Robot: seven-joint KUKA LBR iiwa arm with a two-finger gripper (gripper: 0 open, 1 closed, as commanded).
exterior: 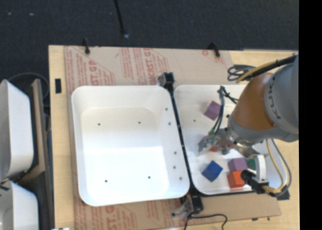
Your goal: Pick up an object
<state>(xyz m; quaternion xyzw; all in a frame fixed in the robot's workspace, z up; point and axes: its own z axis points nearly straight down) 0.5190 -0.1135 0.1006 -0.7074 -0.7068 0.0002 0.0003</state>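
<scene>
Camera view: the grey arm with its orange band [254, 104] reaches in from the right over the right bin [193, 98], one of 2 white bins on the surface [126, 65]. The pincer [214, 143] hangs low near the middle of that bin, pointing toward the divider. Its tip is small and dark against clutter, so I cannot tell how wide it stands or whether anything sits in it; a speck of red shows just beside it, too small to name.

4 objects lie around it. The blue cube [212, 170] is the nearest, just below and slightly toward the divider from the pincer, with bare bin floor around it. The light purple block [213, 109] lies above the pincer, toward the far wall, also standing free. The mauve block [237, 164] and the orange block [235, 178] sit together at the near right corner, touching or nearly so, partly under the wrist.

In my judgement the blue cube is the likeliest target: a short shift toward the near rim would bring the pincer over it. No object looks lifted yet.
</scene>
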